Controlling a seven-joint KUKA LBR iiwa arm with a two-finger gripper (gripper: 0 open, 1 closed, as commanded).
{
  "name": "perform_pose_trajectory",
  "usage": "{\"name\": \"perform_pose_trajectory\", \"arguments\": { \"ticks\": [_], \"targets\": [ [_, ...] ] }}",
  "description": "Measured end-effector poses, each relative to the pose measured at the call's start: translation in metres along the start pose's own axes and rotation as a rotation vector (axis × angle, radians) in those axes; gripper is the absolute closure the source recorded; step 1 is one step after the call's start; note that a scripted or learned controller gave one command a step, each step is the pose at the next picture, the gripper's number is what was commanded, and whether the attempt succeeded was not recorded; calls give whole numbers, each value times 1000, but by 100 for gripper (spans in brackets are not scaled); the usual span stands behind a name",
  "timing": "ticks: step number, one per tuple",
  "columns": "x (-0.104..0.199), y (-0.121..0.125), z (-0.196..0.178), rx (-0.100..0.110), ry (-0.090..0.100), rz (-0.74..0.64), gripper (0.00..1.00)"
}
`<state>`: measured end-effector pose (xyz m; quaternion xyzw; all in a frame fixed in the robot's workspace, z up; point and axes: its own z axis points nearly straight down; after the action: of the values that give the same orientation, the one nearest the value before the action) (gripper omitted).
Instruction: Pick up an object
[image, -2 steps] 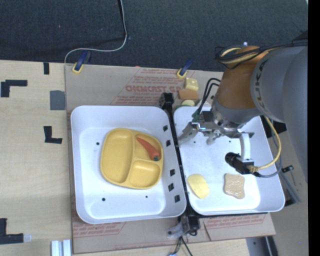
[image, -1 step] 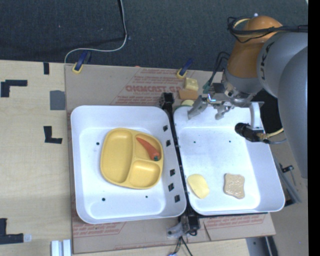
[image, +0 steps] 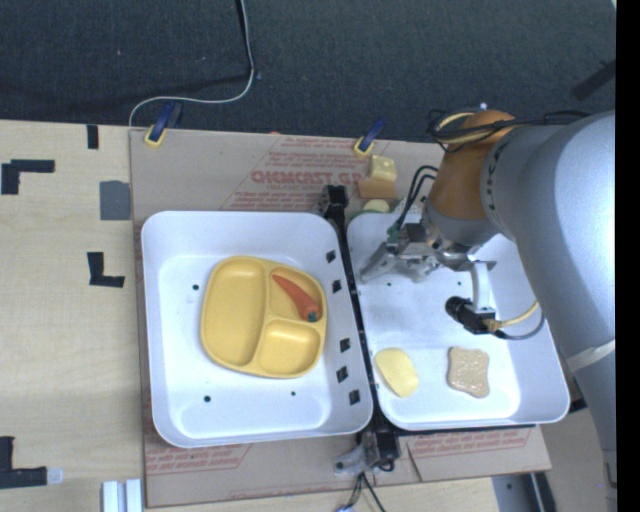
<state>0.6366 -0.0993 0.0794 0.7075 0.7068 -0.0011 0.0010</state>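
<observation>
The gripper (image: 385, 262) is low in the right bin (image: 540, 400), near its far left corner. I cannot tell how the jaws stand, and nothing is seen between them. In the same bin, well apart from it, lie a pale yellow piece (image: 397, 372) and a beige toast slice (image: 468, 371). The left bin (image: 165, 330) holds a yellow divided plate (image: 240, 310) with 1 red pepper (image: 298, 295).

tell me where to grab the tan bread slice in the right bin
Judging by its pose, come straight down on the bread slice and pinch its two opposite long edges. It lies flat, apart from the yellow piece, so there's room around it.
</observation>
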Motion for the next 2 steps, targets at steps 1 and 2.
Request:
{"name": "perform_pose_trajectory", "arguments": {
  "ticks": [1,2],
  "targets": [
    [-4,31,-5,-1,3,-4,0],
    [3,17,-5,2,2,-2,0]
  ]
}}
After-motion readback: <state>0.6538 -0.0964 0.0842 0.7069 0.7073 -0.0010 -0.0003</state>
